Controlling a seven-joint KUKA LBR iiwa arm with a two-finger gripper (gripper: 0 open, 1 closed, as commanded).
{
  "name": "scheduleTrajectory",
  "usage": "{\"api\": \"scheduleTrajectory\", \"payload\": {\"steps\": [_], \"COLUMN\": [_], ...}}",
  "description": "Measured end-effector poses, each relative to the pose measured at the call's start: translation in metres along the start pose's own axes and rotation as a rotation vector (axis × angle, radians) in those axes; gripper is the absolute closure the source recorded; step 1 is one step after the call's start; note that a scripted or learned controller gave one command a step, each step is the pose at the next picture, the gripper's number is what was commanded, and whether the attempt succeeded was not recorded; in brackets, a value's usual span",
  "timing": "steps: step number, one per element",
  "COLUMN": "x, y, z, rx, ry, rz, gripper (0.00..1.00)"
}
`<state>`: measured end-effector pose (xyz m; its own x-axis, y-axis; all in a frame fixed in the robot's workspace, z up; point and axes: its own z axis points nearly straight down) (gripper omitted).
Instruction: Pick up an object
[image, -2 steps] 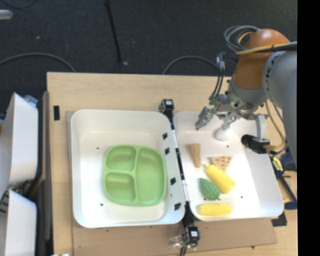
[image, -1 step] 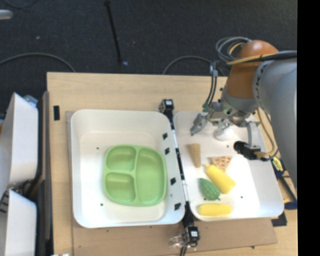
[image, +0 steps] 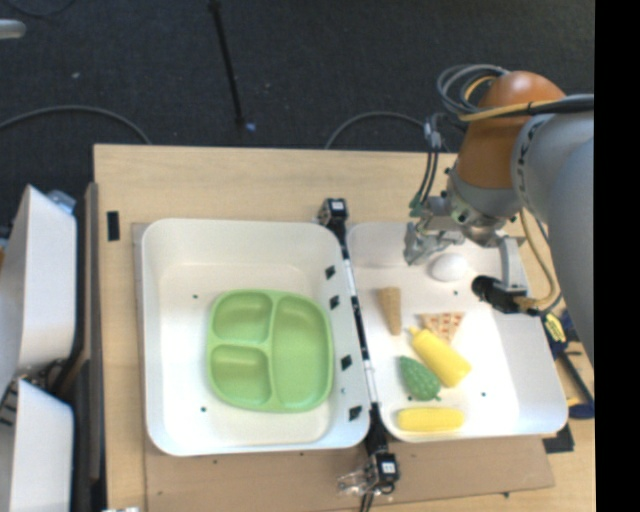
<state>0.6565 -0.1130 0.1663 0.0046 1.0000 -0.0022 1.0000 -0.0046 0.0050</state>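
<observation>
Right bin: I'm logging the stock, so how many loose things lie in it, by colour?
Yellow: 2, a bottle and a corn cob
Green: 1, a bumpy lump
Tan: 1, a cone
White: 1, an egg
Orange-red: 1, a pizza slice
Total: 6

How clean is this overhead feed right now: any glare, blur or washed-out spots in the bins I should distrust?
Camera view: soft overall, small toys lack crisp edges; the white right bin is nearly overexposed, so the white egg-like object beside the gripper barely separates from it; the green tray reads clearly; the floor beyond is dark.
</observation>
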Motion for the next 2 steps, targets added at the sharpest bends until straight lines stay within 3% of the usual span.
{"api": "scheduleTrajectory", "payload": {"steps": [2], "x": [-0.004], "y": [-0.002], "z": [-0.108], "rx": [-0.003], "ry": [0.0], "rz": [-0.006], "gripper": [1.0]}}
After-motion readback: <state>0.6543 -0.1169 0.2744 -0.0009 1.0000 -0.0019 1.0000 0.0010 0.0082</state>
